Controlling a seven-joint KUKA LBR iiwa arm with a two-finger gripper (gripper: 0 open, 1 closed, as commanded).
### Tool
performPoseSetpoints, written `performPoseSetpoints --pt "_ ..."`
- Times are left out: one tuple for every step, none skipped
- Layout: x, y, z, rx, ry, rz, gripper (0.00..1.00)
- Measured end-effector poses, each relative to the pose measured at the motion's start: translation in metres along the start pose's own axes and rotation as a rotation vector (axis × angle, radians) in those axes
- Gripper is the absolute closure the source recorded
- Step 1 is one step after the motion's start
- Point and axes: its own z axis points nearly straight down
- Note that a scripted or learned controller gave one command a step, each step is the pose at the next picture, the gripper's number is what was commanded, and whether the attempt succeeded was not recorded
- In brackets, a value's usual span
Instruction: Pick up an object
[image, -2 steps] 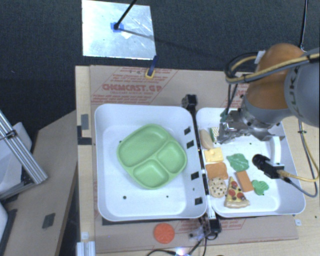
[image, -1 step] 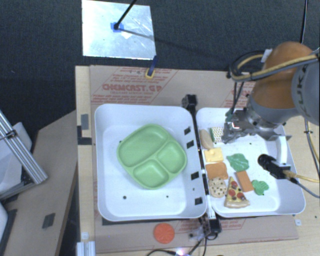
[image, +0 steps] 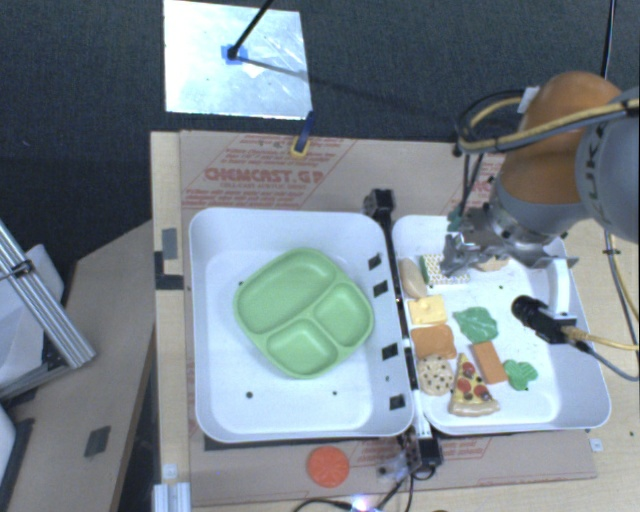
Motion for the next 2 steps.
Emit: performPoseSetpoints --pt "0.0080 -0.0100 -0.0085 0.002 0.001 -0.001 1.00" --pt "0.0061 -0.0056 -0.0080 0.001 0.000 0.001 1.00"
